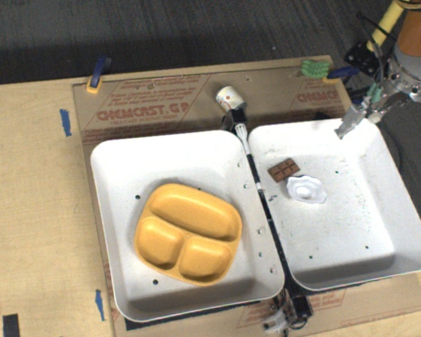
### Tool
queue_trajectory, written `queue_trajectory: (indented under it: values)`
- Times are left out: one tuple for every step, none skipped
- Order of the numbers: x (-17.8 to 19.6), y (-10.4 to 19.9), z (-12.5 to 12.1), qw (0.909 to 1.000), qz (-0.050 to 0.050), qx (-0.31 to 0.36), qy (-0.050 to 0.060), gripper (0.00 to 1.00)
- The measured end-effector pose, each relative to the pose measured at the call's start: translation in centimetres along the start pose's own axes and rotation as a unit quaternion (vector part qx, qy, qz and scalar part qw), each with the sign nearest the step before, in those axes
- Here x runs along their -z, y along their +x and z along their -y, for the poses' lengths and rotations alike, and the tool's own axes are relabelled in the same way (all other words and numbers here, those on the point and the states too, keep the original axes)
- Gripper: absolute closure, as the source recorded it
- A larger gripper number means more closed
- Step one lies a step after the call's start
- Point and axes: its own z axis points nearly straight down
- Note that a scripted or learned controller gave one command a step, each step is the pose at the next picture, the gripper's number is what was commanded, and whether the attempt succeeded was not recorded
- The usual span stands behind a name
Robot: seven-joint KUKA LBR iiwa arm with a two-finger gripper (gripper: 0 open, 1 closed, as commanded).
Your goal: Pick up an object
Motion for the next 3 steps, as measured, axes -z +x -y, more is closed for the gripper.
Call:
queue_trajectory:
  values:
    - [-10.3, 8.6, 4.4, 0.9987, 0.000, -0.051, 0.000, 0.00]
    - [-10.3, 12.7, 3.3, 1.0000, 0.000, 0.007, -0.001, 0.00]
    - [-10.4, 15.0, 10.7, 0.9960, 0.000, -0.090, -0.001, 0.00]
